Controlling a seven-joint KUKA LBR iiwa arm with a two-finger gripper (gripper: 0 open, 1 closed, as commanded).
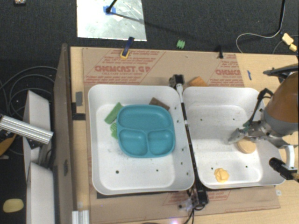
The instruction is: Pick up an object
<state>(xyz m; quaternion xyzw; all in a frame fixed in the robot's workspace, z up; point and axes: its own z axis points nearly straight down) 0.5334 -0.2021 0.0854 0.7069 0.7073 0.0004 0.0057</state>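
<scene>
Two pale lumps are lying in the right bin (224, 101) — the gripper (244, 135) is hovering at the tan lump (246, 146), apparently lining up a grasp, its spread impossible to judge, while the yellow lump (221, 174) is sitting nearer the front.

From my remote station, I saw two white bins (100, 171), a teal divided plate (145, 130), green pieces (112, 112), a yellow lump (221, 174) and a tan bun (246, 146).

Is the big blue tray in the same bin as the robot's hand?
No, the blue tray lies in the left bin, while the gripper is over the right bin.
</scene>
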